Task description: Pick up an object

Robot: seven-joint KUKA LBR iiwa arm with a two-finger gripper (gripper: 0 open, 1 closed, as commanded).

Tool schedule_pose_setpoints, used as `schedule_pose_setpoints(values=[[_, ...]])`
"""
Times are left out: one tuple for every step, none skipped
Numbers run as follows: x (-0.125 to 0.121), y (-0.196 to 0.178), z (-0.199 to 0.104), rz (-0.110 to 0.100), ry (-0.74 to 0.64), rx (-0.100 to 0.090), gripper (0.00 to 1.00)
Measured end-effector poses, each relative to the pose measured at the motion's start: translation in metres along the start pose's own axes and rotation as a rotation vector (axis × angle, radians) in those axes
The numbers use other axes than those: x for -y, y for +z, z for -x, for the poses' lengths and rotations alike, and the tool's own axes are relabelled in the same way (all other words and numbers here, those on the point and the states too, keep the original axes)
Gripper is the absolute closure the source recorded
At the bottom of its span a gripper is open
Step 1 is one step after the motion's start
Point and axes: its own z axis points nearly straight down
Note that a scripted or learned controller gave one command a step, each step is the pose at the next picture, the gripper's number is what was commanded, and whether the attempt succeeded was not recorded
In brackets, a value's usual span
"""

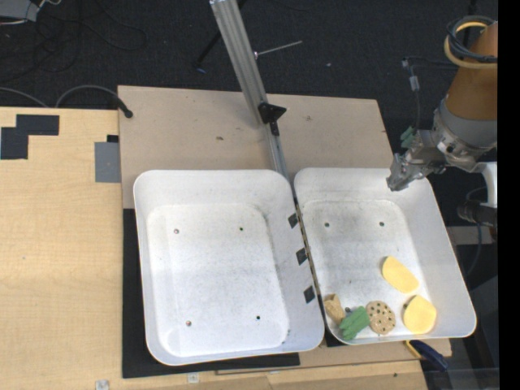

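On the table (57,242) sit two white bins; the left bin (213,266) lies beside the right bin (357,234), whose near end holds two yellow pieces (400,275), a cookie (379,317) and a green object (354,323). The hand (400,177) hovers over the right bin's far corner, grip state impossible to tell.

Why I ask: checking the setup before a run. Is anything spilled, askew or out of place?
Nothing stands out. The yellow pieces, cookie, green item and tan piece lie inside the right bin, crowded into its near corner.
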Motion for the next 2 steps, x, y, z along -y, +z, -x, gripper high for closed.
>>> schedule_pose_setpoints(values=[[0.017,0.013,-0.051,-0.002,0.000,-0.001,1.00],[0.027,0.005,-0.098,-0.001,0.000,0.000,1.00]])
